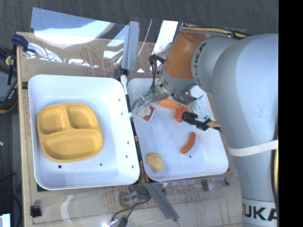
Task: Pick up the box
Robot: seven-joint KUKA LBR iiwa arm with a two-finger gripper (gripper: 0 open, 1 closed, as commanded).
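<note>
The box [146,111] is small, white and red with a silvery crumpled side, and lies at the upper left of the right bin [208,162], close to the wall between the bins. My gripper [151,97] reaches down from the grey and orange wrist right above the box's upper edge. Its tips are lost against the box and the wrist, so contact with the box cannot be made out.
An orange carrot [169,104] lies just right of the box, under the wrist. A red sausage [188,143] and a tan waffle piece [155,161] lie lower in the right bin. The left bin [113,91] holds a yellow divided plate [70,130].
</note>
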